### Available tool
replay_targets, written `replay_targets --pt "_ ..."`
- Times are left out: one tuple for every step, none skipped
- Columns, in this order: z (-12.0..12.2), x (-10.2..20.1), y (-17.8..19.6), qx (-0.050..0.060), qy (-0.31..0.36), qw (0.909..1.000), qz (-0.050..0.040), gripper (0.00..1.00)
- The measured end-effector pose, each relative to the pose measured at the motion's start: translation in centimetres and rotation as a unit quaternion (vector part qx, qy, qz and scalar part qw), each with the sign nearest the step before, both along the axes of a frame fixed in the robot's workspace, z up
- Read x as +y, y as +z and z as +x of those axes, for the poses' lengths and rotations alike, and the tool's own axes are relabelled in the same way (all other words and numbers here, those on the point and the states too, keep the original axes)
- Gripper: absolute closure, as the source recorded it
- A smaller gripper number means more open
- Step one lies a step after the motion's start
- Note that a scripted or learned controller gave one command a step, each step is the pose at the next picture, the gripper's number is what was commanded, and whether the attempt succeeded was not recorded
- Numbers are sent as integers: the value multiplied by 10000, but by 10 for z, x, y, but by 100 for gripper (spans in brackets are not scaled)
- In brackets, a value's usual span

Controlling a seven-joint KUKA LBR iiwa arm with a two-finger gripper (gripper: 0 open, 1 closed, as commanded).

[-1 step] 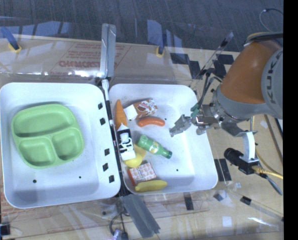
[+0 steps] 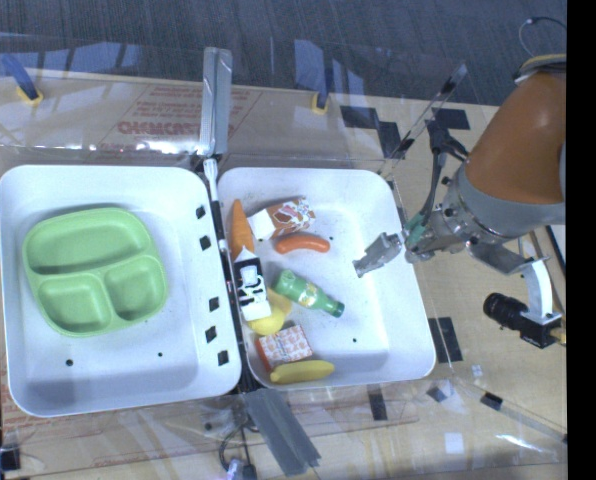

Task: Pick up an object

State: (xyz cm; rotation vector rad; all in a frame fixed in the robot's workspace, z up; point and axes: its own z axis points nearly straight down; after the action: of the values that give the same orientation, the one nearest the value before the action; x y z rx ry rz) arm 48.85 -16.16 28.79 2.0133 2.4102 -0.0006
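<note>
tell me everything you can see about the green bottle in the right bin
The green bottle is small, glossy like plastic, with a pale label band near its middle. It lies on its side in the right bin, tilted, one end toward the bin's centre, the other over a yellow item it seems to touch. The gripper is above and to its right, apart from it.

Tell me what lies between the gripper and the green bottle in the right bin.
Nothing: in the camera view, bare white bin floor separates the gripper from the green bottle.
</note>
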Motion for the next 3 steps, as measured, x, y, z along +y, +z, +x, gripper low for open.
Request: replay_targets --pt "34 59 -165 6 941 9956 -38 0" --pt "99 43 -197 16 776 9970 3 0" --pt "99 43 -186 14 797 9968 0 100"
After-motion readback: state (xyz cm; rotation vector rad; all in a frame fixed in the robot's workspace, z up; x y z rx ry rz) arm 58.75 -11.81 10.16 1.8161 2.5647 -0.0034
